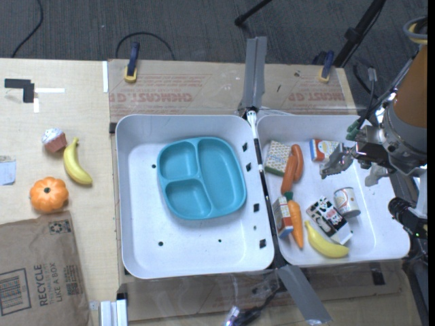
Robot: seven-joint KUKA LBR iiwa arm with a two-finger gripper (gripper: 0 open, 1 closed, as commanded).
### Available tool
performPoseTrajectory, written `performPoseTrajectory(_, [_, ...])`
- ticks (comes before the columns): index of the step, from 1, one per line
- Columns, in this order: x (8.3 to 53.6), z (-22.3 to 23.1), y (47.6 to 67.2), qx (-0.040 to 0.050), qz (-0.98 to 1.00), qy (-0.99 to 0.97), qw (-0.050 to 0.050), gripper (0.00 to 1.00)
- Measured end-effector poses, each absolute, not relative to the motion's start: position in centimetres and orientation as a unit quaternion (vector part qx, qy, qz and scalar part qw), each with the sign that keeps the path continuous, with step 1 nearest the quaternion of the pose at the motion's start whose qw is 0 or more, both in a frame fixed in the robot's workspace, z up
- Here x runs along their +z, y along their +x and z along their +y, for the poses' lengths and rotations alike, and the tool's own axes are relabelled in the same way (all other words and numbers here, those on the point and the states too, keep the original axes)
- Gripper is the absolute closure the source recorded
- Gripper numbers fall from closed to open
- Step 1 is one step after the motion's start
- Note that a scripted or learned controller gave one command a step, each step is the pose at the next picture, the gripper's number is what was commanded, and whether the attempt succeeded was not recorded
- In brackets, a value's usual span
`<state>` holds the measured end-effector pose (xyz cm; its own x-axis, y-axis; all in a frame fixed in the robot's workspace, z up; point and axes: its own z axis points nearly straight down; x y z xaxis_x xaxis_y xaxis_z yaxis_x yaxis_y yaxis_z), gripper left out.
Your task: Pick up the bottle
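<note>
While the grey two-finger gripper (353, 163) hung over the right white plastic bin (380, 250), we could not tell its jaw state; we found the small orange-capped bottle (298, 225) lying beside the carrot.

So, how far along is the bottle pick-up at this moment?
Done: nothing yet; what looks like the bottle lies in the right bin beside the carrot. In hand: the gripper hangs over that bin, apart from the bottle. Left: reach, grasp, lift.
</note>
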<state>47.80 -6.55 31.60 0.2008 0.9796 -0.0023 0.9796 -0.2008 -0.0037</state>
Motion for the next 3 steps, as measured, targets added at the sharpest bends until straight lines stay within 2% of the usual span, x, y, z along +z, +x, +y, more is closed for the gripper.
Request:
performPoseTrajectory(1, [44.1, 6.4, 47.8, 0.0016, -0.675, -0.738, 0.0, 0.0])
performPoseTrajectory(2, [40.1, 16.1, 47.8, 0.0025, -0.697, -0.717, 0.001, 0.0])
performPoseTrajectory(3, [29.4, 22.8, 47.7, 0.003, -0.706, -0.708, 0.0, 0.0])
